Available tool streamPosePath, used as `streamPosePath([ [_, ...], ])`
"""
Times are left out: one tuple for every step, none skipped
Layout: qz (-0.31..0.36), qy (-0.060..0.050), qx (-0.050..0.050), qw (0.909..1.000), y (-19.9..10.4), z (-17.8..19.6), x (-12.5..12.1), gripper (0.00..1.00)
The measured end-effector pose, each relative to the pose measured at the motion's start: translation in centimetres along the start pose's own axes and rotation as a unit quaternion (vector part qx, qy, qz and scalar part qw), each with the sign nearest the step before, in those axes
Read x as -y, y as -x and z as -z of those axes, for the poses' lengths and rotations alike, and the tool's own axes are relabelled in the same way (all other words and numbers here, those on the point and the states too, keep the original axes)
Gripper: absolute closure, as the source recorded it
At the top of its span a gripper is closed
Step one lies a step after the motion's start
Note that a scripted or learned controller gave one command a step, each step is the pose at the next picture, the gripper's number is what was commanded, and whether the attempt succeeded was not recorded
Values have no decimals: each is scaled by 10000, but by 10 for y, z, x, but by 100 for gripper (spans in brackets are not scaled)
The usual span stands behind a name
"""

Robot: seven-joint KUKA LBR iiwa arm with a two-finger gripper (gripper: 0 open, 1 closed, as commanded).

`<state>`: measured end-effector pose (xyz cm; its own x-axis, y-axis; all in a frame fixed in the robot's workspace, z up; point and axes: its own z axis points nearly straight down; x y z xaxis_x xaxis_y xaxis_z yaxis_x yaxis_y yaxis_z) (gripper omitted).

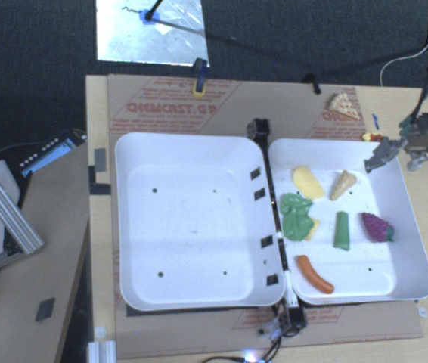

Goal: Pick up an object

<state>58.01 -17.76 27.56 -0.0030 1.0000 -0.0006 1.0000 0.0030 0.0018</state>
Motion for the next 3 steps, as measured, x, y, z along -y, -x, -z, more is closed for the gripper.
streamPosePath([
  [25,-53,-27,10000,-55,-126,21,0],
  [-24,-5,-2,10000,-47,-192,73,0],
  [25,14,-5,10000,-88,-191,35,0],
])
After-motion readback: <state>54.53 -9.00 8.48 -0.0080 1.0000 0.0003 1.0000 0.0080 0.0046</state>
